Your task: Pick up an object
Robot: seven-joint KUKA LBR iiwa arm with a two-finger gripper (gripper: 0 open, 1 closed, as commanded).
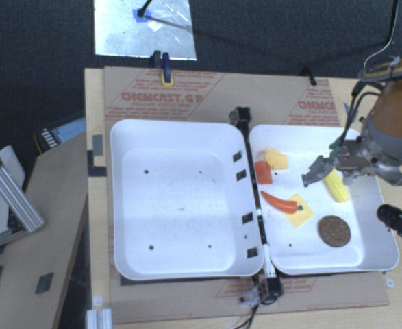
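Two shallow white plastic bins sit side by side on the worktop (207,88), joined along a black hinge-like strip. All the objects lie in the right bin (372,256); the left bin (129,142) holds none.

The end effector (324,172), grey metal, hangs low in the right bin, just beside the yellow corn-shaped toy (337,185); whether it touches, I cannot tell. Whether it is wide, narrow or gripping is unclear at this slant too.

Other candidates:
- small yellow block (277,159) and small red block (263,172), touching, near the hinge side
- orange carrot-shaped piece (279,201) resting partly on a flat yellow square (301,215)
- brown round disc (334,231), near side, well apart

Judgement: the corn is the likely target, being nearest the tool.
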